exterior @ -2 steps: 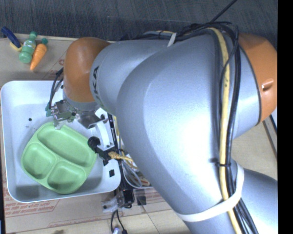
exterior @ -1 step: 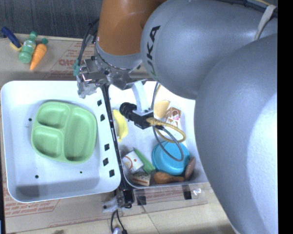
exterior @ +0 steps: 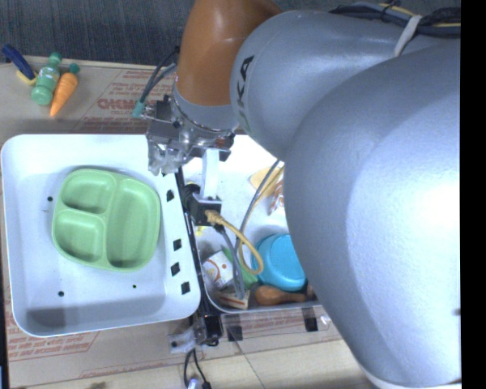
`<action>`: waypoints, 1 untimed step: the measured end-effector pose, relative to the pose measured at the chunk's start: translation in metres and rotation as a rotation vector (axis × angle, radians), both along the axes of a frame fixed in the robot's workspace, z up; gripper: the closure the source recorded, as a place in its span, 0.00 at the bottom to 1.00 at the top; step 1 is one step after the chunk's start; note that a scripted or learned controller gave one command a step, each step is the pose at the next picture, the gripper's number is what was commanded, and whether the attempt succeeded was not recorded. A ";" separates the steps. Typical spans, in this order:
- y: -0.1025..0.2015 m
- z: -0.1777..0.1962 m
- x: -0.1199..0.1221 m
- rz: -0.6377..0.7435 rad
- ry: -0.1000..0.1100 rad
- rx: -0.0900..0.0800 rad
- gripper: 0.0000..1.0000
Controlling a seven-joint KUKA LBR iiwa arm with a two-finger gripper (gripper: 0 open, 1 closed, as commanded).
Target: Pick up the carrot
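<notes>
Arm (exterior: 373, 160) over right bin (exterior: 263, 302) | left bin (exterior: 24, 217): green tray (exterior: 105, 217)

Grey arm (exterior: 364, 160) reaching in from the right
Its bulk fills the right side; the orange band (exterior: 219, 43) sits above the wrist, with the gripper (exterior: 182, 156) pointing downward below it

Bulky grey arm (exterior: 364, 160) — orange band (exterior: 215, 43), black lettering, yellow cables.
</notes>
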State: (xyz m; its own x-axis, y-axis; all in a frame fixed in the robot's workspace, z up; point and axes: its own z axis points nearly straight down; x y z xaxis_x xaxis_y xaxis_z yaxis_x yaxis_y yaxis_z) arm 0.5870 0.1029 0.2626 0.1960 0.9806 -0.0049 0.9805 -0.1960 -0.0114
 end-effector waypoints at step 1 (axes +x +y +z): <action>0.092 0.036 0.030 -0.141 -0.006 -0.001 1.00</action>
State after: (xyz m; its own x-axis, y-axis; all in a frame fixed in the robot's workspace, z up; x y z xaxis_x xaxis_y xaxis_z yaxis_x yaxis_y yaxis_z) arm 0.6166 0.1945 0.2989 0.3315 0.9435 -0.0040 0.9434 -0.3315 -0.0050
